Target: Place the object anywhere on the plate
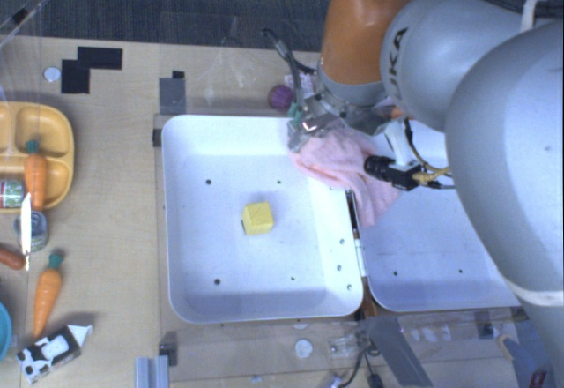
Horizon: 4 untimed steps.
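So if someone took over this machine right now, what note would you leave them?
Gripper: over the left bin's upper right corner, against the pink cloth; grasp unclear.
Cloth: draped across the divide between the bins.
Yellow block: loose in the left bin.
Yellow plate: on the bench at far left.
Done: nothing placed yet.
Left: the whole placing.
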{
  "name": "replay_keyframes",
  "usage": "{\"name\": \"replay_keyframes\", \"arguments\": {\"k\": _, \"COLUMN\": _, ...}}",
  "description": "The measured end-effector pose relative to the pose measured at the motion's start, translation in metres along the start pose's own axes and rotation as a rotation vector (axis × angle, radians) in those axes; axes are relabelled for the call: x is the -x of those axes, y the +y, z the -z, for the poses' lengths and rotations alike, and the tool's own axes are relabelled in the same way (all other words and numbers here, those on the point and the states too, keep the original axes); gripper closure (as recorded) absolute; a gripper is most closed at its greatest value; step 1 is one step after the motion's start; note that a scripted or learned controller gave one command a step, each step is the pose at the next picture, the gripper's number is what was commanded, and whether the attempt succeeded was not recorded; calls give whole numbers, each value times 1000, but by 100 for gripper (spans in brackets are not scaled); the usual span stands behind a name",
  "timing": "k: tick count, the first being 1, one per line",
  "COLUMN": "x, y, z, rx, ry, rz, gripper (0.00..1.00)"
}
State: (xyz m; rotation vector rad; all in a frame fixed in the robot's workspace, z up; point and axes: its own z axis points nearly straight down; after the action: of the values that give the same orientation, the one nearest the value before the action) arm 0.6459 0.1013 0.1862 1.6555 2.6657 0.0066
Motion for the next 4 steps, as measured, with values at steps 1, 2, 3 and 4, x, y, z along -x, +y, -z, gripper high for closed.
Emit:
{"name": "replay_keyframes", "arguments": {"k": 1, "x": -64, "y": 19, "z": -15, "rx": 0, "ry": 0, "rz": 162, "gripper": 100}}
{"name": "replay_keyframes", "arguments": {"k": 2, "x": -129, "y": -3, "z": 51, "rx": 4, "ry": 1, "rz": -98, "gripper": 100}}
{"name": "replay_keyframes", "arguments": {"k": 3, "x": -125, "y": -2, "z": 93, "rx": 5, "ry": -1, "rz": 231, "gripper": 100}}
{"name": "replay_keyframes", "arguments": {"k": 4, "x": -110, "y": 55, "z": 102, "rx": 3, "ry": -1, "rz": 484, "gripper": 100}}
